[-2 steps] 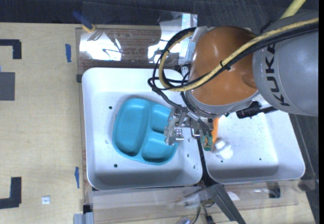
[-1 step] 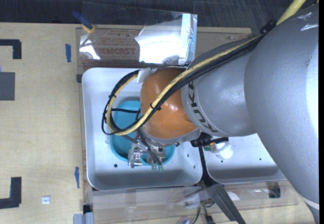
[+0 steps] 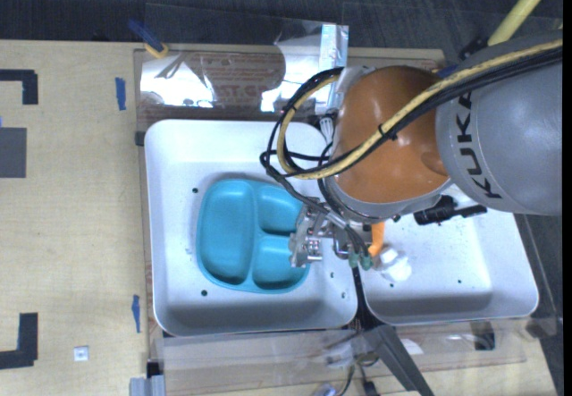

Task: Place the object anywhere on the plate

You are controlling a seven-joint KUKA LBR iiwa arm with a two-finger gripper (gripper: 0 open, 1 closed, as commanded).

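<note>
The arm's orange wrist band (image 3: pixel 389 139) and grey housing (image 3: pixel 514 139), looped with black and yellow cables (image 3: pixel 295 130), rise nearest the lens and hide much of the seam between the two white bins. Beneath the wrist the hand (image 3: pixel 323 242) hangs over the inner rim of the left bin (image 3: pixel 170 206), at the right edge of the blue plate (image 3: pixel 250 233). Whether its fingers stand apart or together cannot be told; the metal parts are too small and cluttered to read, and nothing can be made out between them.

The plate is a divided dish with three compartments, lying flat on the floor of the left bin. Just across the seam, in the right bin (image 3: pixel 483 278), lie a small orange piece (image 3: pixel 377 238) and a whitish lump (image 3: pixel 396 267), close beside one another and near the hand. One of them is presumably the object to be placed, though which cannot be settled.

Judged from this arrangement, the object is not on the plate. For the step to go well, a grasp must first be confirmed, since the hand sits nearer the plate than the pieces. Release should come well inside a compartment, not over the raised rim, and low enough that the piece does not bounce out. The pale counter (image 3: pixel 63 206) lies farthest, to the left.
</note>
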